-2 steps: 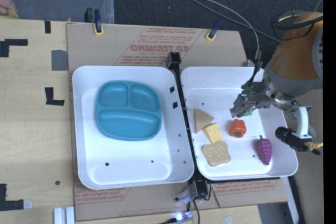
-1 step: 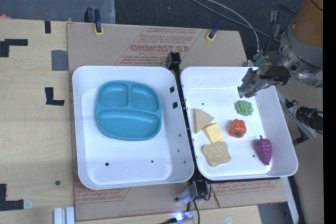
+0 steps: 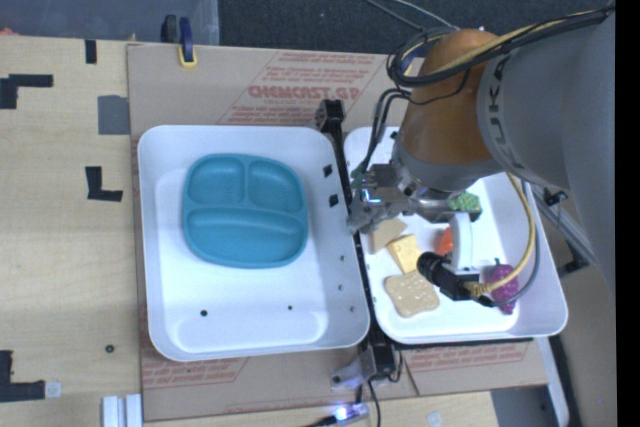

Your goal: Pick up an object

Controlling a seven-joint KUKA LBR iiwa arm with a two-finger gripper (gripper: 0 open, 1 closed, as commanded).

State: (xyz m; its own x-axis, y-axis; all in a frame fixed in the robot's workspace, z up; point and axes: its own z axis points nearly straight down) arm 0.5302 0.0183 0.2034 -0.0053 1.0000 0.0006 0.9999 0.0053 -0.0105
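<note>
Camera view from above has two white bins side by side on a cardboard sheet (image 3: 290, 90) laid over the wooden surface (image 3: 60, 245). The left bin (image 3: 150, 245) holds a blue divided plate (image 3: 243, 212) lying flat in its far half. The right bin (image 3: 540, 315) holds the small things to be picked. A yellow wedge (image 3: 403, 252) lies just beyond a tan cracker-like square (image 3: 411, 295), with a pale beige piece (image 3: 385, 233) near the bin's left wall. An orange piece (image 3: 445, 241) and a green piece (image 3: 466, 204) lie further right, and a purple cluster (image 3: 505, 283) sits toward the near right. The grey arm (image 3: 560, 115) reaches in from the right, its orange band (image 3: 445, 115) above the right bin's far half. Its wrist hangs low by the wall between the bins, just above the beige piece. Whether the jaws are spread or pressed together cannot be told, and nothing is seen between them.
</note>
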